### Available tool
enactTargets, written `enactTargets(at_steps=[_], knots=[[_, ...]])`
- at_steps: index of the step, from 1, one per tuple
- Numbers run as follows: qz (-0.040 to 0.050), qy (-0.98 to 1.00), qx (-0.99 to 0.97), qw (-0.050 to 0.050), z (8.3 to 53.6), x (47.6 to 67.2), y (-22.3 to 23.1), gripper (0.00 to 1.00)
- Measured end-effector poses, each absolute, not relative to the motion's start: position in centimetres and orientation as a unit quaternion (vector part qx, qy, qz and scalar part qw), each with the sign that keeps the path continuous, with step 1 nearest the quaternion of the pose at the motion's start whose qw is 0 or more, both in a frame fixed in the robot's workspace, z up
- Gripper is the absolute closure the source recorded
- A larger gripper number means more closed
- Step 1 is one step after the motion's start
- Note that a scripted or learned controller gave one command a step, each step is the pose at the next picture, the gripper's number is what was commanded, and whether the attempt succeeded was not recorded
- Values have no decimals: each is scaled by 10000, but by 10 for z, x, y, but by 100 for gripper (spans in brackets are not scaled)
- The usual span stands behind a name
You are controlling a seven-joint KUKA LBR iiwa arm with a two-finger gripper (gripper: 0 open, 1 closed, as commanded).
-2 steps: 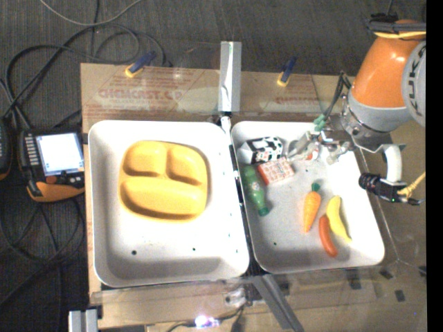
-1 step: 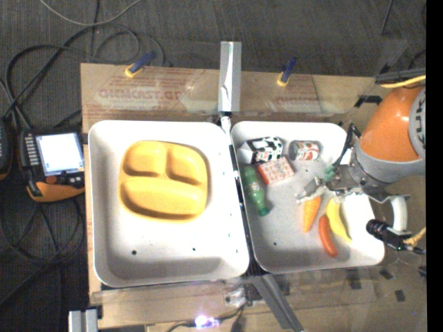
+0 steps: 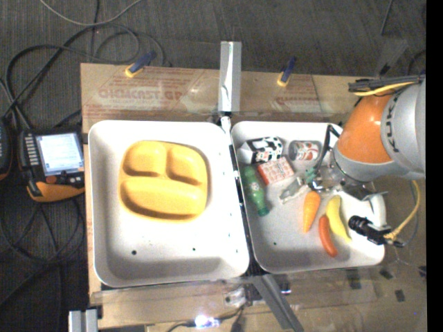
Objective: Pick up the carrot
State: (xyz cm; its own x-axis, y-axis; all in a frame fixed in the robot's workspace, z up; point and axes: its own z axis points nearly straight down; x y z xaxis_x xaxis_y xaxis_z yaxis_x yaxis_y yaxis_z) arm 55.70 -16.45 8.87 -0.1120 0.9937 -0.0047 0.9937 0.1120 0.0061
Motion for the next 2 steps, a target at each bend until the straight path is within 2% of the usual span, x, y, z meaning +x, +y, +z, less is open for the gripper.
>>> enactTargets(at_steps=[1, 2], knots=[[25, 7459, 6660, 42, 96, 559, -164, 100], [-21, 7344, 6787, -24, 142, 575, -128, 100]])
